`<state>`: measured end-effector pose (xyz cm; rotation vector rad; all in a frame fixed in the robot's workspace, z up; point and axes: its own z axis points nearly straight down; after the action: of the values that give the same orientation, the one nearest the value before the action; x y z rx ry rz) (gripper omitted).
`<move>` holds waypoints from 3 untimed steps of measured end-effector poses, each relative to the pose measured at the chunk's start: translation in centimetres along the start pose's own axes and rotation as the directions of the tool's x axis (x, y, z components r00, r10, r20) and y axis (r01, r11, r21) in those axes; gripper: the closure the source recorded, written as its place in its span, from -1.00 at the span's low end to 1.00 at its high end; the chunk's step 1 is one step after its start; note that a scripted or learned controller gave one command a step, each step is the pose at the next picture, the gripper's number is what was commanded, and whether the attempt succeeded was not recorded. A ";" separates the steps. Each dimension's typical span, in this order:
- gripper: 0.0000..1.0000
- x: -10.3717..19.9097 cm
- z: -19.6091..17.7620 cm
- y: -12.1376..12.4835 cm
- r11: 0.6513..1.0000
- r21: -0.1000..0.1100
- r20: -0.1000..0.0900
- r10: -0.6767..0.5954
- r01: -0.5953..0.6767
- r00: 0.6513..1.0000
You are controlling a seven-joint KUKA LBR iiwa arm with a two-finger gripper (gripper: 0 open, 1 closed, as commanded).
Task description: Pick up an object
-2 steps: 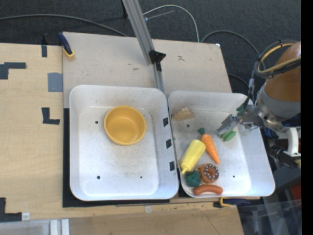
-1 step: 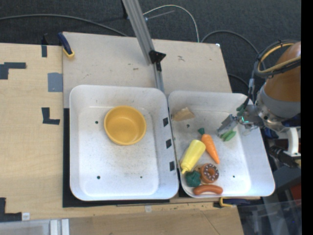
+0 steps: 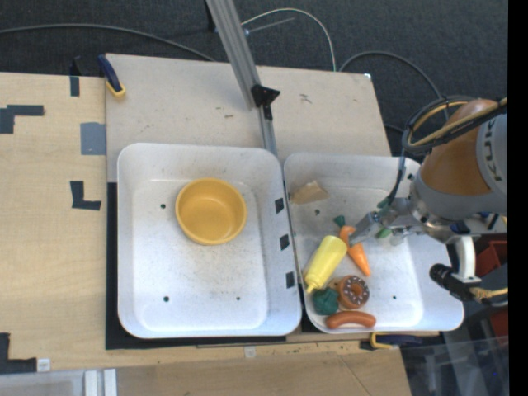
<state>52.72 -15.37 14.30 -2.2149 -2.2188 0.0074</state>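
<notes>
Nearest the camera, a red sausage (image 3: 351, 320) is lying along the front wall of the right bin (image 3: 412, 304), with a chocolate donut (image 3: 354, 290) just behind it and a dark green piece (image 3: 325, 301), hard to identify, sitting beside that. Behind these, a yellow bottle (image 3: 325, 261) is leaning at a slant, and an orange carrot (image 3: 359, 258) is lying just right of it. The gripper (image 3: 373, 223) is hovering over the carrot's upper end; its fingers are blurring into the clutter, so whether they are spread or closed I cannot tell. The arm (image 3: 458, 167) is partly cut off at the right. A tan scrap (image 3: 308, 192) is resting farther back. 1 yellow bowl (image 3: 211, 210) is sitting in the left bin (image 3: 140, 287).
</notes>
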 end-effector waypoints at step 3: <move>1.00 1.0 -1.1 -0.6 1.000 -0.010 0.002 0.000 0.000 1.000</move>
<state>52.09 -14.39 15.39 -2.2207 -2.2246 -0.0016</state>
